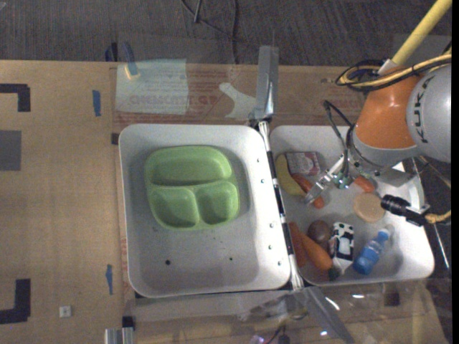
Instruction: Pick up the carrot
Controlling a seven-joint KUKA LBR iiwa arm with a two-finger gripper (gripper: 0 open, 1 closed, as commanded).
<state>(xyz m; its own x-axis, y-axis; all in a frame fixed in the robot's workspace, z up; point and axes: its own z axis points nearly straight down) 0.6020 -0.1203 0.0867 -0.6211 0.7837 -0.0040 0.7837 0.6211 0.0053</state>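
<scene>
Jaws: seemingly parted, holding nothing, poised over a small orange piece in your right bin [423, 264]. Carrot [310, 246]: lay untouched at the near-left, beside the wall. Step: approach. Next you needed nearer, leftward travel.

— What's beyond the bench's far edge?
— Dark grey carpet [86, 13], with a black cable [208, 2] looped on it.
— And the bench [57, 213]?
— Tan board, blue tape bits [96, 102], black corner marks [17, 97].
</scene>
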